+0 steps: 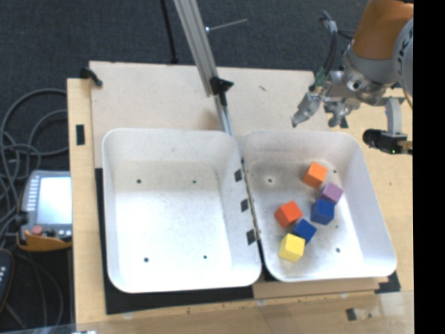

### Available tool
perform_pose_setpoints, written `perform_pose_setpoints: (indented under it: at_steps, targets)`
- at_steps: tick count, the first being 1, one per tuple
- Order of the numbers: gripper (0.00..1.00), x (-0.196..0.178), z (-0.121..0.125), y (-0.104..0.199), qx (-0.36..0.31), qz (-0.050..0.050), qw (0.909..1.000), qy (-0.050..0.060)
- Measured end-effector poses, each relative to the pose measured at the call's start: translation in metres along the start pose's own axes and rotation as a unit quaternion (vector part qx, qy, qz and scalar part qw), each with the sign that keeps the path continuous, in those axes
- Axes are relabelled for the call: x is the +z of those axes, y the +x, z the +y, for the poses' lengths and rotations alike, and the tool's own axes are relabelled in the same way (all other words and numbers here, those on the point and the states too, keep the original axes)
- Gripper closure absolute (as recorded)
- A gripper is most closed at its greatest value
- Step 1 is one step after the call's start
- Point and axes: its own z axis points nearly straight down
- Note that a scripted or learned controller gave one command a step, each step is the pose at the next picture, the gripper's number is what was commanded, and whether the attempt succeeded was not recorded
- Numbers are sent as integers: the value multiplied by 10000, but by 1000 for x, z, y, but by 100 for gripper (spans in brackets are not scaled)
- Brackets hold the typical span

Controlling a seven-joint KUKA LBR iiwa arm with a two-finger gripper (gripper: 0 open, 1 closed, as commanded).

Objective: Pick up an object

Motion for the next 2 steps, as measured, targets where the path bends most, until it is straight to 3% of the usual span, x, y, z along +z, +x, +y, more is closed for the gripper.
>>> perform_pose_setpoints:
  at_steps: [1, 2]
  targets:
    - [0, 133, -24, -25, 46, 5, 10000, 26]
    - [0, 145, -43, -28, 14, -17, 9999, -100]
